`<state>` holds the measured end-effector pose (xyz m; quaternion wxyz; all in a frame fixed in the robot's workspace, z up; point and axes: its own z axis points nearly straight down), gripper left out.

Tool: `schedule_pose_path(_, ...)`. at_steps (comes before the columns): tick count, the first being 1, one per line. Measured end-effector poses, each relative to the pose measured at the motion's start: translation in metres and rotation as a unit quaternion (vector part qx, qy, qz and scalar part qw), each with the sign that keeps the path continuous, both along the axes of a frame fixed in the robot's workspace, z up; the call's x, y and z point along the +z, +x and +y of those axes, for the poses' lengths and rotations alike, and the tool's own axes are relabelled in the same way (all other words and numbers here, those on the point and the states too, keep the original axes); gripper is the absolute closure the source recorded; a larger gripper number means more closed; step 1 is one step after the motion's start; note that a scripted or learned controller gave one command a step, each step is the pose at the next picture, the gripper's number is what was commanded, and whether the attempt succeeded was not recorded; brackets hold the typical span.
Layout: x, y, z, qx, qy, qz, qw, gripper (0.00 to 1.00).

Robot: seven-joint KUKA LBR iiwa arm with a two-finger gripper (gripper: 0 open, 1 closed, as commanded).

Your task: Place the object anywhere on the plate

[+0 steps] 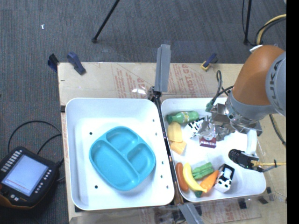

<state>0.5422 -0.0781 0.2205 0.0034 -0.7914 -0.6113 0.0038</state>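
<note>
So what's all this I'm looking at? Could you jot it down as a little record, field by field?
plate: blue plate with three compartments, lying in the left bin
toy food: banana, carrot, green bottle and more, crowded in the right bin
arm: gripper low over the right bin, above a small dark red item
task state: nothing on the plate yet
</note>
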Motion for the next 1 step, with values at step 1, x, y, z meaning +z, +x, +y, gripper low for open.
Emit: schedule_pose_path(1, -0.0369, -0.0305, 0.07, 0.125, 0.0013, 0.0, 0.9921, 1.0)
